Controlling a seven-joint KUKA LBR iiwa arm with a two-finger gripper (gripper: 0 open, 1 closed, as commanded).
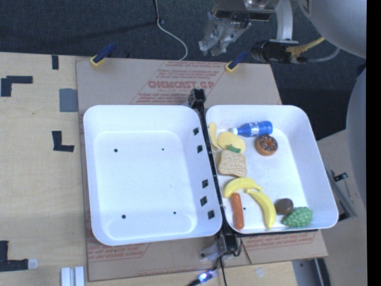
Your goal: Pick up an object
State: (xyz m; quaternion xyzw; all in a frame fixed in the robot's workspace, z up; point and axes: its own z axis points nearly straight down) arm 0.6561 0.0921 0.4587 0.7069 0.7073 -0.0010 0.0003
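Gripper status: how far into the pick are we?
Done: nothing visibly. The gripper is above the bench behind the bins, with nothing seen in it. In hand: none. Left: the whole pick; the blue bottle, donut, banana and the rest lie in the right bin.

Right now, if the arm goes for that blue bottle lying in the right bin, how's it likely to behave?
The blue bottle lies on its side, so its round body will probably roll if nudged crosswise. It looks like smooth plastic, so it may slip between the fingers. It seems small and likely light. The donut sits close below it, so a push could bump that.
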